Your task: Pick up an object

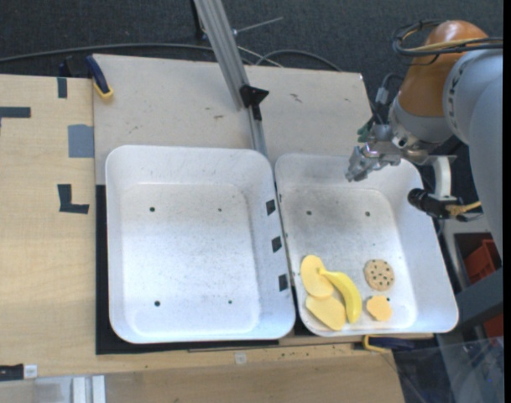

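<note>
Pale wood covers the desk [37, 225] on which two shallow white bins sit side by side, the left bin [188, 162] beside the right bin [423, 250], which carries a small cluster of items in its near corner. The grey arm [477, 99], with its orange band, reaches in from the right and hangs over the far edge of the right bin, its gripper [360, 164] pointed down near the far rim; whether the fingers are parted or closed cannot be told from this angle, and nothing is seen between them. The objects to be picked lie well apart from the gripper, toward the near side: a yellow banana [343, 290] lies curved over flat yellow pieces [322, 305], with a speckled cookie [378, 274] just to the right and a small orange piece [378, 309] nearer still. A clean pick would likely mean travelling to the near corner, centring over a single item such as the cookie, which sits slightly clear of the pile, and descending straight.
</note>
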Robot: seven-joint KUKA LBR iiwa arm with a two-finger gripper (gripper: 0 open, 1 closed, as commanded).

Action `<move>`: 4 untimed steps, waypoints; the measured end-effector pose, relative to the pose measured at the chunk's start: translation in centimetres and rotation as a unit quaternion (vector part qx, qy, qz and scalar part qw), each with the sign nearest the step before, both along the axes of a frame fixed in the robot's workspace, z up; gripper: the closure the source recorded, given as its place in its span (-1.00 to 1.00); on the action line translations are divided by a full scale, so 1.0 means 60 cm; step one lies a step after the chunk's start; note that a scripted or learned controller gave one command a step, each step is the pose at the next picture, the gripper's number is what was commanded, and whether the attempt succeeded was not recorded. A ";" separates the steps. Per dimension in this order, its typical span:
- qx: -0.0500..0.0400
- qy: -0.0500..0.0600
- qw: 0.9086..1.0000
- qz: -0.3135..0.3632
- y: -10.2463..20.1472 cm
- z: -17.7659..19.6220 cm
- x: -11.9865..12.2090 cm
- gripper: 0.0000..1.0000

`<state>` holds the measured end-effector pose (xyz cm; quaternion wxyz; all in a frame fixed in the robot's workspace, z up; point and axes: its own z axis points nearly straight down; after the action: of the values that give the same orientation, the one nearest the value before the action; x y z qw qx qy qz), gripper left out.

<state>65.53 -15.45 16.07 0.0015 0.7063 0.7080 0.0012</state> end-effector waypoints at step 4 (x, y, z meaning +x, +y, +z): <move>0.001 0.003 1.000 0.002 0.154 0.135 -0.060 1.00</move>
<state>61.90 -6.18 24.15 -0.0012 0.7048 0.7094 0.0004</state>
